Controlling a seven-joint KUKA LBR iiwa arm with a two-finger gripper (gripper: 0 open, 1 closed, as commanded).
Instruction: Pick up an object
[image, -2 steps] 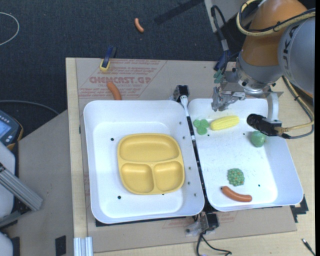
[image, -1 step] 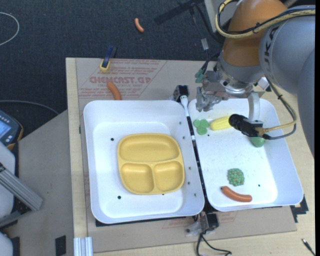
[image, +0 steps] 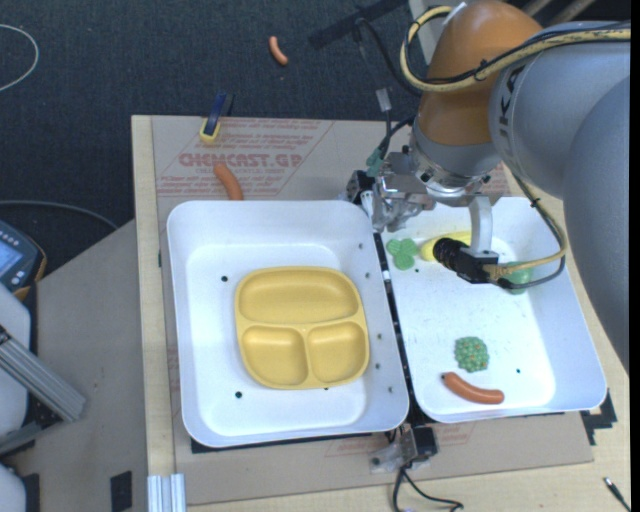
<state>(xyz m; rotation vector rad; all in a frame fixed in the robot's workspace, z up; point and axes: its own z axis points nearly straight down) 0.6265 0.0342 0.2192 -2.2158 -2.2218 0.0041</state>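
Nearest lay a toy sausage (image: 473, 388), seemingly light, stiff, best pinched across its middle; whether the gripper (image: 398, 212) had closed couldn't be told.

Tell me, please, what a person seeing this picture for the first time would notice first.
The eye goes first to the big grey arm with its orange band, reaching in from the right, its gripper low over the far edge of the right bin. Next comes the yellow divided plate in the middle of the left bin. Small toy foods follow: a green broccoli piece and an orange sausage near the right bin's front.
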